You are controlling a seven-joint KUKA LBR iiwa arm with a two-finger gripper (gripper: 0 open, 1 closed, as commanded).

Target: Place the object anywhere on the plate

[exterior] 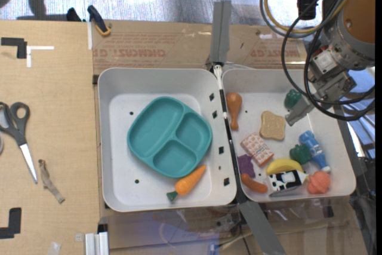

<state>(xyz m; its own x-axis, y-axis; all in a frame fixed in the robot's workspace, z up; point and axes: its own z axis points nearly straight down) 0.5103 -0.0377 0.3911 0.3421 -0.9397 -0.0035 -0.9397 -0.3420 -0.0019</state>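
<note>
Found the gripper [296, 114] over the far right part of the right bin [262, 83], just beside a dark green piece [293, 98] and near the toast slice [273, 126]. Could not tell its opening, nor whether anything was carried. Could not tell which object was meant: located the candidates in the right bin, well apart from the plate [143, 128], and an orange carrot [190, 181] at the near edge of the left bin [107, 140], against the plate rim but not on it.

Judged the risks as follows:
- Closing on the crowded near right corner, taking two pieces or none.
- Clipping the divider between bins during transfer.
- Releasing at the plate rim, letting the object roll off.

Counted two bins, one plate with three compartments, one carrot, one drumstick [234, 107], one toast slice, one banana [284, 165], one blue bottle [313, 147], two green pieces.
</note>
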